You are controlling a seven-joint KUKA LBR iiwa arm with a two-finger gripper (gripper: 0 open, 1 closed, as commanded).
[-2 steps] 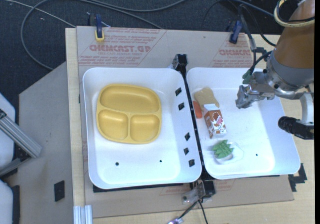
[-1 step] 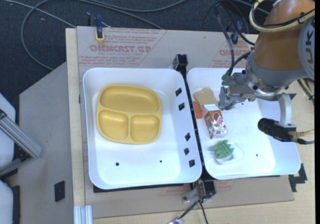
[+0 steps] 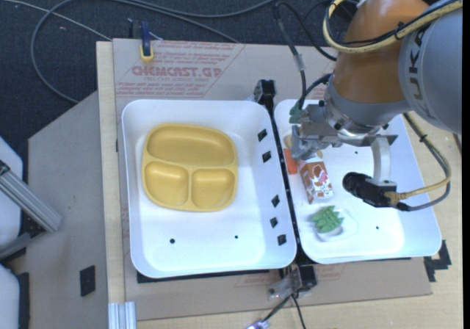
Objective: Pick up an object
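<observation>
Red-and-white carton (image 3: 316, 179): I read this as the likeliest target; it lies flat in the right bin (image 3: 411, 232), near that bin's left wall.
Carton axis: long side runs roughly up-down in the camera view, tilted slightly.
Gripper (image 3: 307, 140): it hangs over the right bin, just above the carton's upper end in the view.
Key relation: the carton lies just below and slightly right of the gripper in the view, so I judge a short shift along the carton's long axis would centre it.
Finger state: I cannot tell; the wrist body hides it.
Green object (image 3: 327, 219): further down the same bin, near the carton.
Yellow divided tray (image 3: 190, 167): left bin (image 3: 139, 173), well apart.
</observation>
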